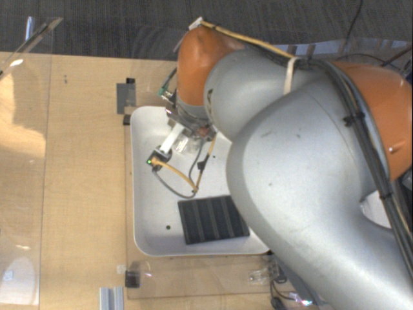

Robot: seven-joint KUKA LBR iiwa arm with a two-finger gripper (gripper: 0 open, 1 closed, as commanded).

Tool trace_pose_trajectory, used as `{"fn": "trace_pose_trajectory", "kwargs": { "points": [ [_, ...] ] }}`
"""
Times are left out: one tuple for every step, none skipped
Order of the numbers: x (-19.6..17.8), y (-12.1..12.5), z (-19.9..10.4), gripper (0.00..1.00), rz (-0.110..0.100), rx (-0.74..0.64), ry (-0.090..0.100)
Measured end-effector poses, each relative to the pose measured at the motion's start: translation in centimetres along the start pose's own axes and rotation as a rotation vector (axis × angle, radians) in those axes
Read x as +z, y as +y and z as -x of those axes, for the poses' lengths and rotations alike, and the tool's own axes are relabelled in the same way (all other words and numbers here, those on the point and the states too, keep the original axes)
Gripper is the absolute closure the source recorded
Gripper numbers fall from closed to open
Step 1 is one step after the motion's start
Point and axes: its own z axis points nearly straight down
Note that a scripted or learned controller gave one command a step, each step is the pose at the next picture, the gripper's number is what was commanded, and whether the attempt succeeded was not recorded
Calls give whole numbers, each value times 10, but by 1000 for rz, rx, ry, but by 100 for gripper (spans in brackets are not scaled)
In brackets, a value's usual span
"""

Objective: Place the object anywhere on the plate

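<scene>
Tool hung over the far part of the white bin; whether it was clenched or released could not be told. 1 black ribbed slab lay flat in that bin close to the near rim, with bare floor to its left and toward the tool. Its long axis ran across the view, rising slightly rightward.

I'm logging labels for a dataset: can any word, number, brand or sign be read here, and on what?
None: no legible text on the black ribbed slab, the white bin, the grey arm or the bench.
</scene>
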Motion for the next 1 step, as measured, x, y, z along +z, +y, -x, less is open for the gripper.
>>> {"fn": "trace_pose_trajectory", "kwargs": {
  "points": [
    [-80,-18,3,100,6,-415,2]
  ]
}}
